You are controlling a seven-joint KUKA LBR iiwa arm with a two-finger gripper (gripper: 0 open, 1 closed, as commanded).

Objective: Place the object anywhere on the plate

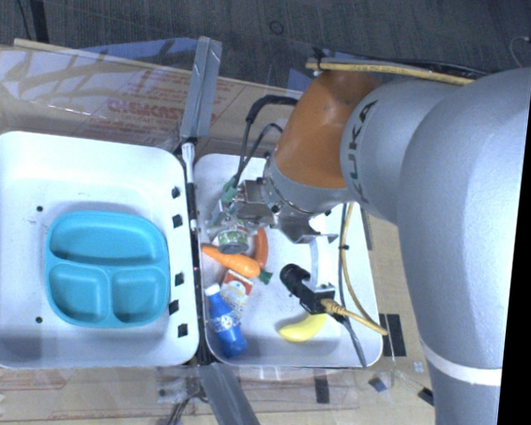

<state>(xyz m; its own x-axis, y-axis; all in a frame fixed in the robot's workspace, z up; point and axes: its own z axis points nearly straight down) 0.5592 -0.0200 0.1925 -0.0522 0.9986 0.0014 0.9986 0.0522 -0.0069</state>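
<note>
The end effector [237, 215], its grip impossible to tell, hung over a carrot [232, 261], likely light, stiff, best pinched mid-length.

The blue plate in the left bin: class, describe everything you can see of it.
The blue plate is a light blue, rounded-rectangle tray that looks like smooth plastic. It has three sunken sections: one long section across the far side and two smaller ones side by side nearer the camera. It lies flat and right side up on the floor of the left bin, roughly in the middle, clear of the walls. Nothing rests on it.
</note>
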